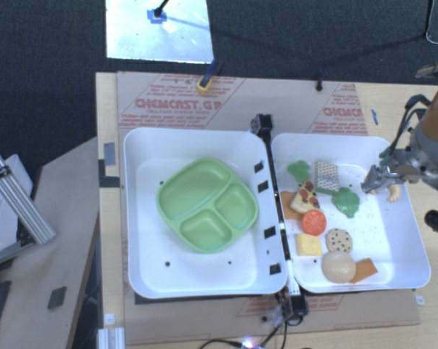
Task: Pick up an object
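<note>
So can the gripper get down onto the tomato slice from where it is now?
Probably yes. The gripper hovers over the right bin, and the tomato slice lies exposed on top, though pizza slice and cheese cube crowd it closely.

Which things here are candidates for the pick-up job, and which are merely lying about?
Job: gripper; tomato slice; pizza slice; cookie; cheese cube; green leaf.
Lying about: green divided plate; yellow clip; metal sheet.
</note>
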Robot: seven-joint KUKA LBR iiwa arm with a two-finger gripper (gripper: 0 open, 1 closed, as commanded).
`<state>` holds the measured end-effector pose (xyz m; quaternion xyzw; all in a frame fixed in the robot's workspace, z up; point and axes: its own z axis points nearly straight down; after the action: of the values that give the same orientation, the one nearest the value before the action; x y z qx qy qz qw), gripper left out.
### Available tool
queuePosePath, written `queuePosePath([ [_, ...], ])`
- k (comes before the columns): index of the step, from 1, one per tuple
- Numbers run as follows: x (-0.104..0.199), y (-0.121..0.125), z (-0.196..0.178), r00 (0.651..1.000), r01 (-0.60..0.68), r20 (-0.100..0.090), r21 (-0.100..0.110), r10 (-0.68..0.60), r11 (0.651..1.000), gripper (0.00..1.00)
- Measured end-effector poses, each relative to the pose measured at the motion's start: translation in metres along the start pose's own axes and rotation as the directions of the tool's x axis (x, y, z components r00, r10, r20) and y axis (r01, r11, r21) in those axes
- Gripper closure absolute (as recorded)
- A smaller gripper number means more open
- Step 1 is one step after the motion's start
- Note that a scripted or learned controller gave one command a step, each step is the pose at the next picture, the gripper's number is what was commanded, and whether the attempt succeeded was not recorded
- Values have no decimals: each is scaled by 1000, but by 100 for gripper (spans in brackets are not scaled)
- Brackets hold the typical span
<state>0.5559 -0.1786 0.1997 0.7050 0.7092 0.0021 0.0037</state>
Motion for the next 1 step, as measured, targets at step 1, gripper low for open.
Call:
queuePosePath([
  [1,0,2,-27,1000,0,-1,4,0,1000,100],
])
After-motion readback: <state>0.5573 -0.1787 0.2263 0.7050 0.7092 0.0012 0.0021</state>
